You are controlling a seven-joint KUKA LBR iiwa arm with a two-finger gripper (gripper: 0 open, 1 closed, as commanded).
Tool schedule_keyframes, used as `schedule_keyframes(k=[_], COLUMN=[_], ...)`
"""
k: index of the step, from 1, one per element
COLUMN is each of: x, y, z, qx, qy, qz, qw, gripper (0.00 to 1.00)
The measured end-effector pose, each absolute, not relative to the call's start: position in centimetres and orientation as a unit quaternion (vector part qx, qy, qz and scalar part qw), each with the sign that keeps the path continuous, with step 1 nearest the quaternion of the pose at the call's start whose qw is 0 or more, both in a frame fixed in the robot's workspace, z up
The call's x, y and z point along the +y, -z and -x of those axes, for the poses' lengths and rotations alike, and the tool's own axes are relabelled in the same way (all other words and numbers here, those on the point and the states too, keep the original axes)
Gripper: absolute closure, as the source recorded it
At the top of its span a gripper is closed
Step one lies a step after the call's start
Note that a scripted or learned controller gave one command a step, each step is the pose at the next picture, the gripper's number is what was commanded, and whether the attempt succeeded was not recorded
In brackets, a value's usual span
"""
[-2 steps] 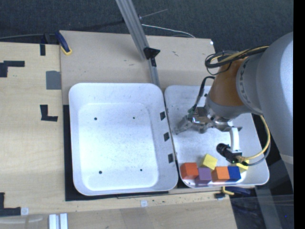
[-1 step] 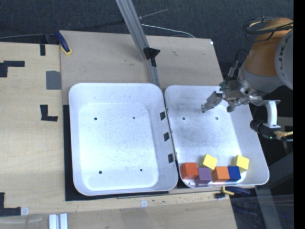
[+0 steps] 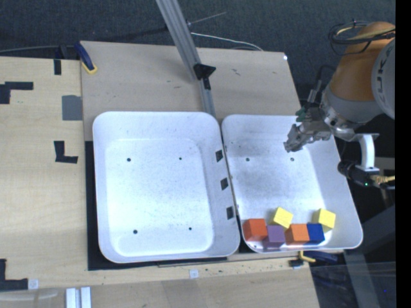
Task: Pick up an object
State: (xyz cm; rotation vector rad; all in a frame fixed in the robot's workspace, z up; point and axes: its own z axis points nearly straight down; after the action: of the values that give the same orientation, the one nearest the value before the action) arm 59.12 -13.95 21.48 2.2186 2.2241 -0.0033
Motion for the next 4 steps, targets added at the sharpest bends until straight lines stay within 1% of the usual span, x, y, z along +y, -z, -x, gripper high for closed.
schedule_keyframes(k=[1,2,3,4], x=[-15.3,-13.1,-7.2,-10.0], y=[-16.6,-22.7,-35.5,-42.1], z=[-54.0,-49.7,-57.6,-55.9], qx=[0.706,0.708,0.709,0.707], qy=[0.0031,-0.0007,-0.0029,-0.0017], qz=[-0.708,-0.707,-0.705,-0.707], qw=[-0.004,0.0,0.004,0.003], gripper=[1.0,1.0,1.0,1.0])
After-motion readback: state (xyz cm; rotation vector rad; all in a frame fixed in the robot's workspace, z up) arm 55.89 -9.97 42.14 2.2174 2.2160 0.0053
